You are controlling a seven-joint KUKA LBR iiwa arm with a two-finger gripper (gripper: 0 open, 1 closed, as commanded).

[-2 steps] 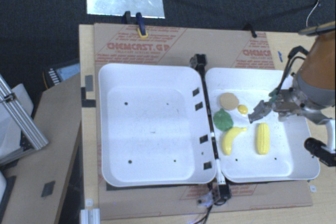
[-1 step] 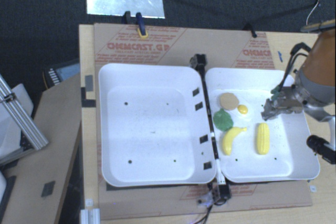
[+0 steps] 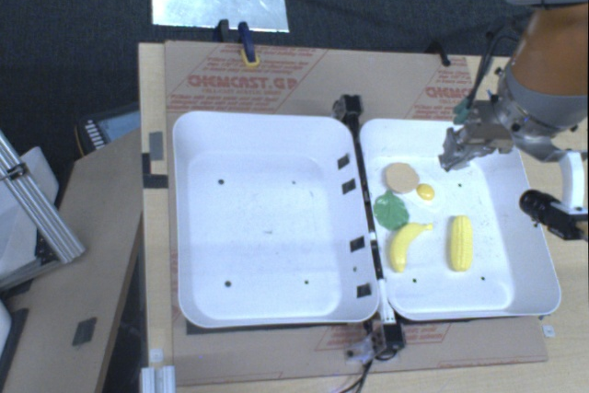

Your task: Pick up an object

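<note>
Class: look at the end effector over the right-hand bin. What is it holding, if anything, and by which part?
Nothing. The end effector hangs above the right bin, apart from the tan disc and the other items.

A tan round cookie (image 3: 400, 177) lies just below-left of the gripper (image 3: 453, 160). A small yellow lemon (image 3: 425, 192) touches it. Farther below lie a green leaf (image 3: 391, 212), a yellow banana (image 3: 405, 243) and a corn cob (image 3: 460, 242).
</note>
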